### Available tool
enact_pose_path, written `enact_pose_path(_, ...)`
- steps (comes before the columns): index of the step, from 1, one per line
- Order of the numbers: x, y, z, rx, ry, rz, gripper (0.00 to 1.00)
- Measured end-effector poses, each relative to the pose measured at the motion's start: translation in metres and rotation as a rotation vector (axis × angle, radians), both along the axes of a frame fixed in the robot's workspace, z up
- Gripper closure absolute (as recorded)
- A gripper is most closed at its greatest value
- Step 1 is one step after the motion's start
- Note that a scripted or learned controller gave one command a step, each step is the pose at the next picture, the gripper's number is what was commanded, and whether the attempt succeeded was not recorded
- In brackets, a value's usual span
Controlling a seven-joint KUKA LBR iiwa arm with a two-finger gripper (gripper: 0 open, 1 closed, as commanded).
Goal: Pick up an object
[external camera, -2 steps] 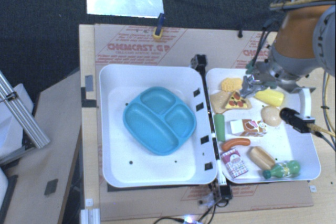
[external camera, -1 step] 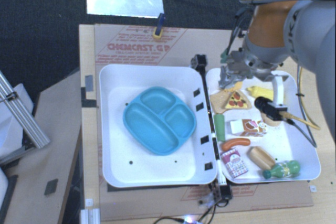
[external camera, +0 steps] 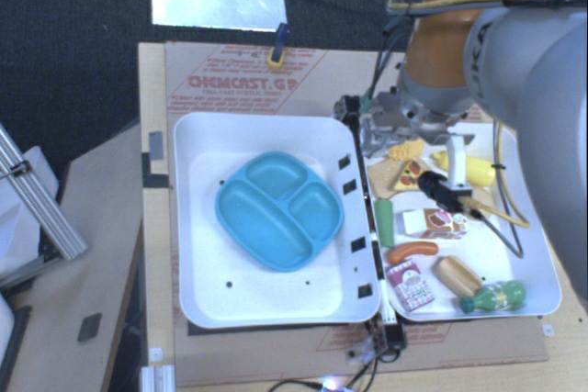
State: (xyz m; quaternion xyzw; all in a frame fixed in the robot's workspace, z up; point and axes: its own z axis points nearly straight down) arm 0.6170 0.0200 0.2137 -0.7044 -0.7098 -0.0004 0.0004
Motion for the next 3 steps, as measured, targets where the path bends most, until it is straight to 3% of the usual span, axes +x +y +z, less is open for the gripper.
enact_pose_path(1, -0.006, -0.006, 0.012, -0.001, -0.002, -0.006, 1.00)
enact_pose_path(3, 0.011, 0.002, 0.013, -0.002, -0.003, -0.002, 1.00)
